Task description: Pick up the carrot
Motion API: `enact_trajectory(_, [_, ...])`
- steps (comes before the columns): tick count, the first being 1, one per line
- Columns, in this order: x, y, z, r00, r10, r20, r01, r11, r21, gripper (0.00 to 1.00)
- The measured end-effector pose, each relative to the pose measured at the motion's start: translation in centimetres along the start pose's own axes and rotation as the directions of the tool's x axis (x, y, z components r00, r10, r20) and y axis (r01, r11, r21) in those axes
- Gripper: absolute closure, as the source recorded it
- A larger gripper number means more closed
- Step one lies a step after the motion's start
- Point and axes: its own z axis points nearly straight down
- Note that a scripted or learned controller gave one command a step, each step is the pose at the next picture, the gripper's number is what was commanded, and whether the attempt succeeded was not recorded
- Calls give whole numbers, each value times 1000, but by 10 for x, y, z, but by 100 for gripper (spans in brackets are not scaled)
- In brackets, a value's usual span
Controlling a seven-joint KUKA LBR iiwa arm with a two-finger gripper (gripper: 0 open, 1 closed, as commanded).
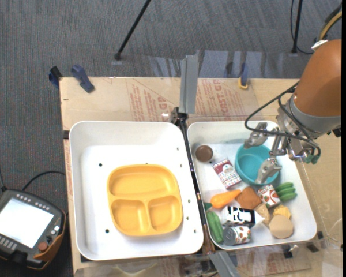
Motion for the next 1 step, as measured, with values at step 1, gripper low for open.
enact_trajectory(1, [39, 64, 68, 1000, 30, -7, -30, 1000, -2, 0])
